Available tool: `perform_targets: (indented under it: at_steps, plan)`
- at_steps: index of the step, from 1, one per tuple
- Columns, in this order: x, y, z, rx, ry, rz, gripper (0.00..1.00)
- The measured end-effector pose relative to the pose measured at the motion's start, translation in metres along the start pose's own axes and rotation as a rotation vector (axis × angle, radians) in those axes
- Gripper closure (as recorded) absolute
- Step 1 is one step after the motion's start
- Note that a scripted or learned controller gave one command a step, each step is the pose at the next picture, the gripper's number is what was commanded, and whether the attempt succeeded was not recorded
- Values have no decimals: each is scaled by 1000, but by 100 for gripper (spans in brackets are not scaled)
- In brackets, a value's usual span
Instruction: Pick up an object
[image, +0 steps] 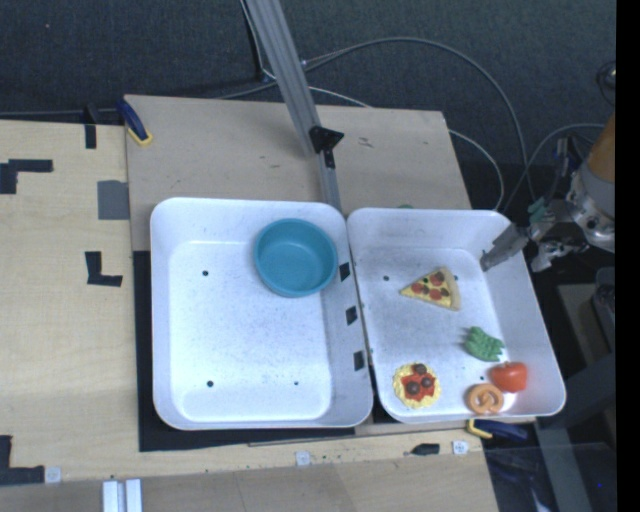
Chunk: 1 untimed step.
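Observation:
The right bin (520, 310) holds a pizza slice (432, 288), a green leafy toy (484, 344), a red toy (509, 376), a small round pizza (416, 385) and an orange ring-shaped toy (485, 399). A blue bowl (295, 257) sits at the back of the left bin (200, 340). My gripper (515, 260) hangs over the right bin's far right rim, up and to the right of the pizza slice. Its fingers are spread and open, with nothing between them.
A slanted metal pole (300, 95) runs down to the gap between the bins at the back. Cables (480, 90) loop behind the right bin. A blue and yellow clamp (135, 122) sits at the bench's back left corner.

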<state>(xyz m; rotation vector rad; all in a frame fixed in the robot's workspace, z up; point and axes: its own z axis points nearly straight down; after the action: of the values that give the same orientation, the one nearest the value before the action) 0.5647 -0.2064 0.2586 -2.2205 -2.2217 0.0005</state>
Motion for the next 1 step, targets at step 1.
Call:
perform_targets:
  at_steps: [1]
  plan:
    - [7,-1,61,5,1,0,0]
